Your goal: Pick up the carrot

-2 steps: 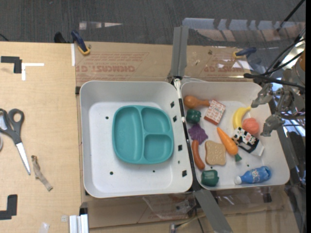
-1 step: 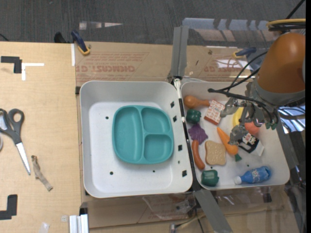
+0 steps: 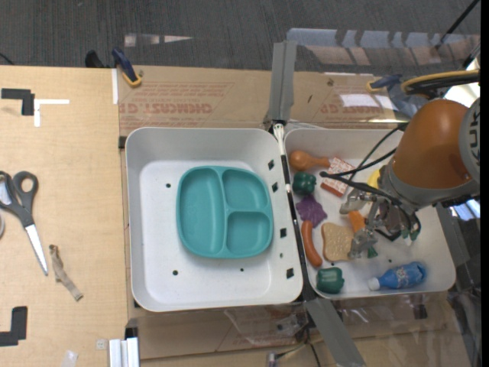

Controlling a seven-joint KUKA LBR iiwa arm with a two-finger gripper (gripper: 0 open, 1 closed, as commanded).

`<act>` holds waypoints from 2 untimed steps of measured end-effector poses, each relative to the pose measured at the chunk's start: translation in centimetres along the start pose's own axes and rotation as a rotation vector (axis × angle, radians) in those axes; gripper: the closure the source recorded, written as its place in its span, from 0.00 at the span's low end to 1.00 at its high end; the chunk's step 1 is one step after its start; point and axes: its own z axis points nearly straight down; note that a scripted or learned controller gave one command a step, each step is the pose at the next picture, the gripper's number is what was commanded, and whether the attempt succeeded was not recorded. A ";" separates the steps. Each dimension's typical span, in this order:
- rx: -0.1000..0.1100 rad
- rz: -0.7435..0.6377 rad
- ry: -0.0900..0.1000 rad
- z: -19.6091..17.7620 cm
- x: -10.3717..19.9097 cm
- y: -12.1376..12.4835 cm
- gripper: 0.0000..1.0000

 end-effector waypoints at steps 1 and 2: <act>0.001 -0.004 -0.006 -1.0 -0.2 0.1 1.00; -0.001 -0.263 -0.001 -9.9 1.0 5.2 1.00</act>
